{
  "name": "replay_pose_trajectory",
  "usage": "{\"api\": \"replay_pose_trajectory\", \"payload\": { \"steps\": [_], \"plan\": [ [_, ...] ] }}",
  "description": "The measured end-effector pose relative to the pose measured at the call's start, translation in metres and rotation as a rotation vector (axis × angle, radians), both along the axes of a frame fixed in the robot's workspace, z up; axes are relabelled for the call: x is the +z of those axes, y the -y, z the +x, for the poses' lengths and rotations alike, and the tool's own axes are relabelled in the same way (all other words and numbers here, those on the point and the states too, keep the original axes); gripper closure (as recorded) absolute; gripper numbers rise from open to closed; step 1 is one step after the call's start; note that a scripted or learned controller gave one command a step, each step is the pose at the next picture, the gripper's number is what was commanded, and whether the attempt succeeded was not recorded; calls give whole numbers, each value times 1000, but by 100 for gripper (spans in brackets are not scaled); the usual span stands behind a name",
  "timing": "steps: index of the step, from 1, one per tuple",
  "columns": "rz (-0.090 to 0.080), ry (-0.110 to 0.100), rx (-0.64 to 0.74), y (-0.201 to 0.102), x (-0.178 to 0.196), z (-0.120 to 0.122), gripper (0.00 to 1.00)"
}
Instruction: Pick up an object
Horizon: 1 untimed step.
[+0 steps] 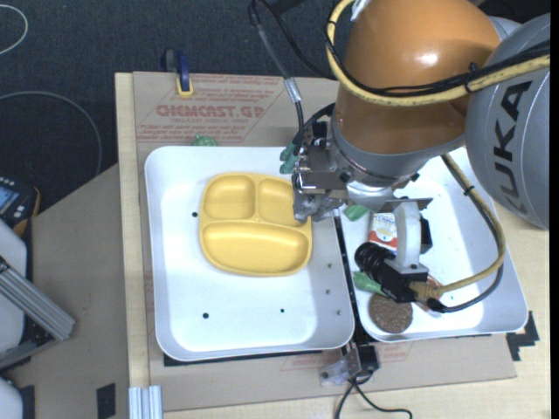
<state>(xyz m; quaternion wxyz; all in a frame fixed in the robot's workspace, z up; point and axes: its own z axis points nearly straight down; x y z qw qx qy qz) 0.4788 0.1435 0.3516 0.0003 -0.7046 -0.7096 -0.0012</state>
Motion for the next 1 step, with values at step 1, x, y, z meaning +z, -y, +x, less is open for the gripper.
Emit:
{"api": "replay_pose_trajectory", "payload": {
  "steps": [1],
  "plan": [
    [-6, -14, -12, 24, -96, 5, 100]
  ]
}}
